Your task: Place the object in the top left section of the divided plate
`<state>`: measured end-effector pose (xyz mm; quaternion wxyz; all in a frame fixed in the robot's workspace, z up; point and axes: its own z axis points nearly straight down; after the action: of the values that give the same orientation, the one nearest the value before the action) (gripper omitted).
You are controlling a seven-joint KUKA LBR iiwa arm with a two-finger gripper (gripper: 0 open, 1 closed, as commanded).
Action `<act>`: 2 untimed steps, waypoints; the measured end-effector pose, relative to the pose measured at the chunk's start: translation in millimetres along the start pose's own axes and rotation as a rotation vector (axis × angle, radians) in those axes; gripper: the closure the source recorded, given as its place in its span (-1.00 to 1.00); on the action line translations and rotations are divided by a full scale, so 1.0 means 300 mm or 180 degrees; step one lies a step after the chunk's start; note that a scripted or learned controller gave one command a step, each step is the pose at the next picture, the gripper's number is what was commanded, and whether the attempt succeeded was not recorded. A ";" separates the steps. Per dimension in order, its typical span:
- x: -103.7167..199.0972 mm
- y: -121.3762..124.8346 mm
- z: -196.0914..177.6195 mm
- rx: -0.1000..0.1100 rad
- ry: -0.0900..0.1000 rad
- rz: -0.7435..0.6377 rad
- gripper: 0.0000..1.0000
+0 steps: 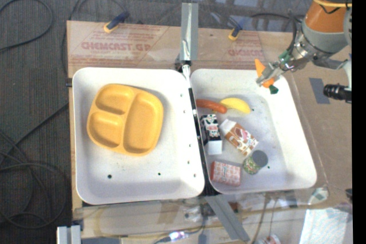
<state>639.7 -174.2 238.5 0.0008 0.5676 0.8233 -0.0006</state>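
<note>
The claw (269, 78) hangs over the right bin's (303, 151) 1 o'clock corner, gripping a small carrot (263, 73) between its fingers. The yellow divided plate (126, 118) sits in the left bin (86, 180), toward 10 o'clock, well apart from the carrot.

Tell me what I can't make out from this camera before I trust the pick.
- Gripper, camera view: an orange item sits at the fingertips, too small and blurred to tell what it is or whether it is clamped.
- Arm: cut off by the right and top edges.
- Milk carton and juice carton in the right bin: print too small to read.
- Divided plate: section depth unclear from above.
</note>
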 end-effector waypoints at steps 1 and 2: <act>0.268 0.009 0.153 0.0004 0.0010 -0.0439 1.00; 0.450 0.106 0.184 0.0001 0.0007 -0.1322 1.00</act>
<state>621.4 -36.9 183.2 -0.0004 0.3857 0.9226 -0.0002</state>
